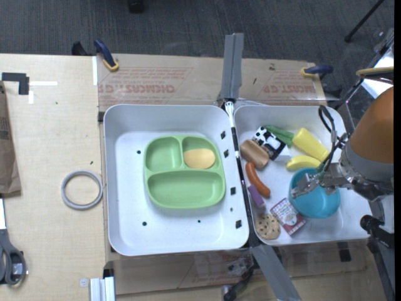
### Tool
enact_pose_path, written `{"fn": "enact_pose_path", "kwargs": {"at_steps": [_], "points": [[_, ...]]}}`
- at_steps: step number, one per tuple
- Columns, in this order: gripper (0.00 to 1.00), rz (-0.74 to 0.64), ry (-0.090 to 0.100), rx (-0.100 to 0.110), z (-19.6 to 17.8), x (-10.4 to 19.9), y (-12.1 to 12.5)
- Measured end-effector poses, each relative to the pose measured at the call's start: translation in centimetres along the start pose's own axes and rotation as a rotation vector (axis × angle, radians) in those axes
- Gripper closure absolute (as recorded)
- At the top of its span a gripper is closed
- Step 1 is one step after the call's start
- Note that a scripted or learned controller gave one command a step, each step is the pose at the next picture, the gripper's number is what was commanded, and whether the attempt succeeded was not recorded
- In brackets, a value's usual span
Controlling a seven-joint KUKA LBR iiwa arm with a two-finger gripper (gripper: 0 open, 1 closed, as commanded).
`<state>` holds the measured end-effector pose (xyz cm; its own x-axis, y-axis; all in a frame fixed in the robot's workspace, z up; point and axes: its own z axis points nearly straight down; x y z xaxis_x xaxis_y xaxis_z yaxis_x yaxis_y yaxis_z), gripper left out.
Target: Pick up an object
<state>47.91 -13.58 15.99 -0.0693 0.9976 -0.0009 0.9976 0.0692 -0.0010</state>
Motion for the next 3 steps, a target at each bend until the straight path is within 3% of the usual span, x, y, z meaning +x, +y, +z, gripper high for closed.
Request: {"fn": "enact_pose_path", "kwargs": {"at_steps": [1,2,3], "points": [[0.00,0.120,0.001,0.001,6.9,0.6,3.4],[1.00,0.121,-0.002,-0.002,5.8,0.4,3.5],[1.00,-0.319,0.002,0.000,4.3,-2.2,6.6]]}}
